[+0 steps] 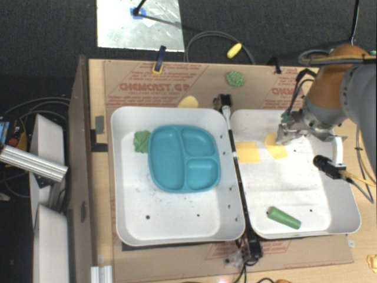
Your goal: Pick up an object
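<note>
While the arm (344, 90) reaches in from the right, the notes below cover the one overhead view.

Camera view: slanted look down on two white bins side by side on a brown board.

Gripper (284, 135): low over the upper part of the right bin (330, 217), its tip right at the yellow piece there. Finger spread: cannot tell (the tip is small and dark against the wrist). Nothing can be made out between the fingers.

Yellow pieces in right bin: two. A pale yellow square slice (248, 152) lies flat near the bin's left wall; a rounder yellow piece (275, 151) lies just beside it, touching or all but touching the gripper tip.

Green pieces in right bin: one, a green cylinder (284, 217) lying on its side near the front wall, well apart from the gripper.

Left bin (126, 217): one teal divided plate (184, 158) with three compartments, sitting in the middle; one green leafy piece (141, 141) touching the plate's left edge.

Board behind the bins: one yellow disc (188, 102) at the left bin's back rim, one green bumpy ball (235, 78) further back.

Beyond the board: one small yellow oblong (234, 50) on the dark floor.
</note>
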`<state>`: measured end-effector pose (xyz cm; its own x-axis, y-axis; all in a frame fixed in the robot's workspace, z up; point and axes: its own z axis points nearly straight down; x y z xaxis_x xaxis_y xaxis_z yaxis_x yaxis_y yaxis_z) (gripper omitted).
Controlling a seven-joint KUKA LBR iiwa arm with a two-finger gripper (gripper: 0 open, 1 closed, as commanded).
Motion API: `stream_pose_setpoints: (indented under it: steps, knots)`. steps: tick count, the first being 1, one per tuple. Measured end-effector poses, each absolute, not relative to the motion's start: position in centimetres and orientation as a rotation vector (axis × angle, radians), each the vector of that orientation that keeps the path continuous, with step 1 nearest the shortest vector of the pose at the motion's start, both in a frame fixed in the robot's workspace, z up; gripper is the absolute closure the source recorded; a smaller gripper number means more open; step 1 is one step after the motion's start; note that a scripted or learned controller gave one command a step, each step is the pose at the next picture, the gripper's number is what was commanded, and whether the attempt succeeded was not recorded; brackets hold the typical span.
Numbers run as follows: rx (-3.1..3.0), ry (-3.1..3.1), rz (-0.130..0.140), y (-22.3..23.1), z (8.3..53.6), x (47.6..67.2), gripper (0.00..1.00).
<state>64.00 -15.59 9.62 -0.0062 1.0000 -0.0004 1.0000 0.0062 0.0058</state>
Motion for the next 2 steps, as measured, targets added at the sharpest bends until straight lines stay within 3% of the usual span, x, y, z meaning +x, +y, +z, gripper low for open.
stream_pose_setpoints:
  steps: [1, 2]
  knots:
    - [2.212, 2.226, 0.006, -15.6, 9.6, 64.0, 0.00]
    - [2.217, 2.222, 0.004, -16.6, 10.5, 64.6, 0.00]
